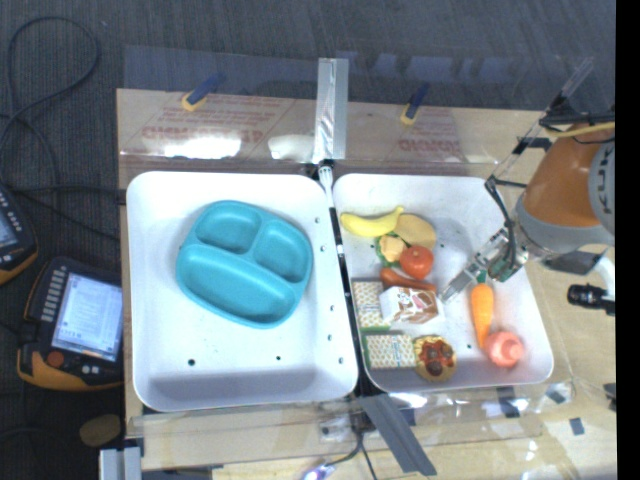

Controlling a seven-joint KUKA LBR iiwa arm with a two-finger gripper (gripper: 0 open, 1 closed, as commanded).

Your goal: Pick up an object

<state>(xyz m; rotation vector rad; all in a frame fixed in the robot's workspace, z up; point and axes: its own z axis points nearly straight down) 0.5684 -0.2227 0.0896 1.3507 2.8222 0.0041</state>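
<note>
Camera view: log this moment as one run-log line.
two-finger gripper: low in right white bin, holding nothing | nearest: orange plastic carrot | blue sectioned plate: left white bin

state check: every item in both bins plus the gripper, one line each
blue plate: upright, tilted in left bin, nothing in it
banana: lying flat, top of right bin
tomato: resting below banana
carrot: lying lengthwise, just below gripper
pink toy: at carrot's lower end
small pizza: lying flat near front wall
gripper: low over right bin above carrot, nothing seen between fingers
</note>
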